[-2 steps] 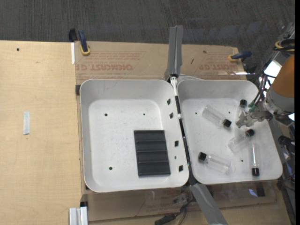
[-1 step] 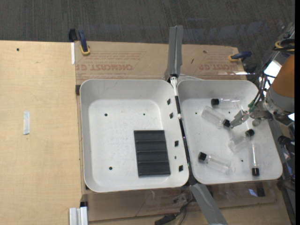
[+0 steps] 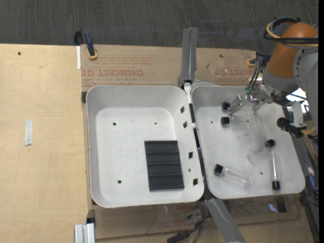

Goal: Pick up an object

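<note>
The right bin (image 3: 298, 184) holds several clear vials with black caps. One vial (image 3: 231, 174) lies near the front left, another (image 3: 260, 151) lies in the middle, and a thin tube (image 3: 275, 170) lies along the right side. A small black cap (image 3: 225, 120) rests at the back left. My gripper (image 3: 232, 107) hangs low over the bin's back part, just above and right of that cap, with the arm's orange band (image 3: 298, 33) behind it. In the left bin (image 3: 96, 135) lies a black ridged block (image 3: 163, 164), flat on the floor toward the front right.
A grey divider post (image 3: 189, 54) stands between the two bins at the back. Brown cardboard (image 3: 121, 67) lies behind the bins, and a bare wooden bench top (image 3: 40, 135) stretches to the left. Arm hardware (image 3: 292, 123) overhangs the right bin's right rim.
</note>
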`<state>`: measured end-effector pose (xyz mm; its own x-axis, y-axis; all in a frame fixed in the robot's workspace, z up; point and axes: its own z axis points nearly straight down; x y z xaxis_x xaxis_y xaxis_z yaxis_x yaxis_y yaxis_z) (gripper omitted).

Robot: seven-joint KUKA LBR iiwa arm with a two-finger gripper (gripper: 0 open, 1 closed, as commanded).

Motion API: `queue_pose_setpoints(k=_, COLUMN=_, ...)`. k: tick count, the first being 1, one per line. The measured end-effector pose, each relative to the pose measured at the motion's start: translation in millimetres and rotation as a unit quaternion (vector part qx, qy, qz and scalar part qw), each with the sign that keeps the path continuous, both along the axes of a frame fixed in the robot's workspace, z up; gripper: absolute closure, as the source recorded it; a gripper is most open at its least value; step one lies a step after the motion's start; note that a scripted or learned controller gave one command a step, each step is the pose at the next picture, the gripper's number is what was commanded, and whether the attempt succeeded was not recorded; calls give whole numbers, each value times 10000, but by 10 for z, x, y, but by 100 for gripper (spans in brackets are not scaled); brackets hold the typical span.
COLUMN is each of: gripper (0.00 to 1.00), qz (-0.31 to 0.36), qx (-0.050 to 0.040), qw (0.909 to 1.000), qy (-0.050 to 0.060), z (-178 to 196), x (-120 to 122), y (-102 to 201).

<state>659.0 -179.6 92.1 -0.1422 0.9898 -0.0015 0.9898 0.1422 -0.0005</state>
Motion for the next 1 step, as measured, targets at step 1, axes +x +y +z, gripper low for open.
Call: queue_pose_setpoints(k=1, gripper=100, qz=14, qx=-13, qw=10000, qy=0, z=95, x=2, y=0)
